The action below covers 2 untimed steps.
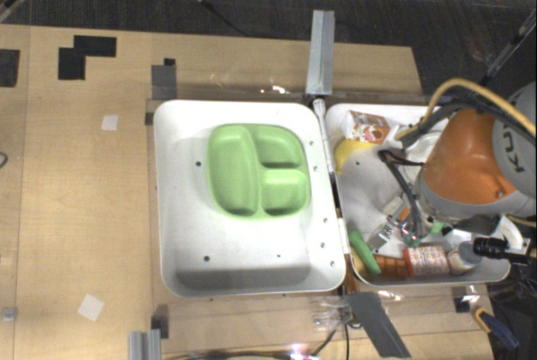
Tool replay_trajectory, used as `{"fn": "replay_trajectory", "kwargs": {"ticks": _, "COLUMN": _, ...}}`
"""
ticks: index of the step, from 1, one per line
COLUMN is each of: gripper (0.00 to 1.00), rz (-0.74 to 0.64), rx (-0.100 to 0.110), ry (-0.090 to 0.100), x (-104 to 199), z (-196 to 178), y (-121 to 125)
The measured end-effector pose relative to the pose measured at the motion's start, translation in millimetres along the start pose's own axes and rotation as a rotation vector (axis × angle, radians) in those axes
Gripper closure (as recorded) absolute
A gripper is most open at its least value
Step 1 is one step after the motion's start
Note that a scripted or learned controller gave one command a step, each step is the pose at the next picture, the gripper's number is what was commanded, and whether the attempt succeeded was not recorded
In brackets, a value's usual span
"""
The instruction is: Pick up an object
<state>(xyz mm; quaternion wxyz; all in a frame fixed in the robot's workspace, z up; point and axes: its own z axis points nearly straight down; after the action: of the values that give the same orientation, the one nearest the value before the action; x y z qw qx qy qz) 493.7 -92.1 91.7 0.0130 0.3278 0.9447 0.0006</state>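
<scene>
Arm [470, 161] crowding right bin [357, 182], green tray [256, 169] centred in left bin [180, 182]

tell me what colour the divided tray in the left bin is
Light green; the divided tray shows plainly in the camera view.

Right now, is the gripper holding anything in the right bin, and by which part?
Cannot be told: the gripper is down among the clutter in the right bin, its fingertips hidden.

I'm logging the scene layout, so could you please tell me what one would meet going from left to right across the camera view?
Left white bin → green divided tray → green marker and yellow object at the right white bin's left edge → labelled bottle → orange band of the arm.
</scene>
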Motion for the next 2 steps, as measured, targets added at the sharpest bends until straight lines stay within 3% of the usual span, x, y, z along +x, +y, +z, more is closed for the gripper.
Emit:
{"fn": "replay_trajectory", "kwargs": {"ticks": 1, "gripper": 0.0, "rz": 0.029, "rx": 0.0, "ry": -0.002, "x": 2, "z": 0, "y": 2}}
{"fn": "replay_trajectory", "kwargs": {"ticks": 2, "gripper": 0.0, "rz": 0.089, "rx": -0.001, "ry": 0.004, "x": -50, "z": 2, "y": 3}}
